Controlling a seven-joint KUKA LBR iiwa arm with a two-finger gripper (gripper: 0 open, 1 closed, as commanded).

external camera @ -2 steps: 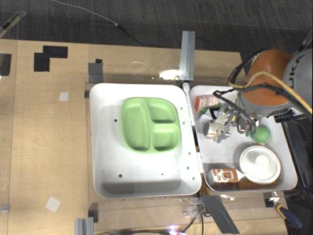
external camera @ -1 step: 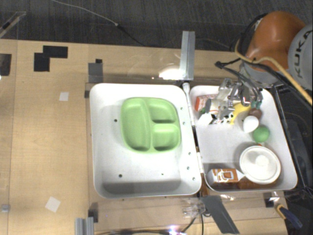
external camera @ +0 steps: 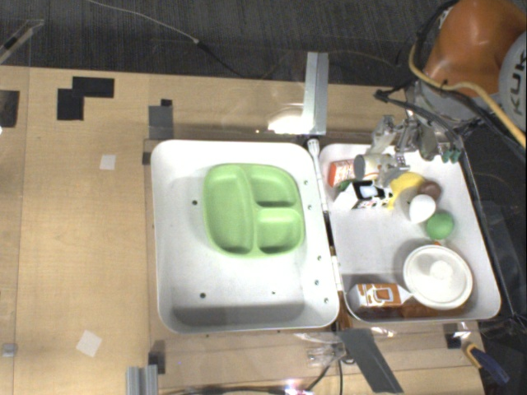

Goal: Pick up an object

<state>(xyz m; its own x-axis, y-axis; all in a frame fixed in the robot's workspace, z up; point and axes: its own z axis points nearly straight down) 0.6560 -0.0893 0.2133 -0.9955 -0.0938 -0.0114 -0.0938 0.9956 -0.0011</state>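
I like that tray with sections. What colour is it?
Light green; the tray shows in the camera view, in the left bin.

Partial letters "KU" on the arm's white housing [external camera: 516, 71] at right edge; label print on the brown packet [external camera: 383, 297] too small to read.

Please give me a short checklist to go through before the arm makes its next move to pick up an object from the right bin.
1. Gripper over the right bin, at its far end: ok.
2. Objects within reach there, a yellow piece and a red and white packet: ok.
3. An object between the fingers: cannot tell, clutter hides them.
4. Green ball and white bowl apart from the gripper: ok.
5. Brown box lies at the near wall, away from the gripper: ok.
6. Green tray in the left bin, out of the way: ok.
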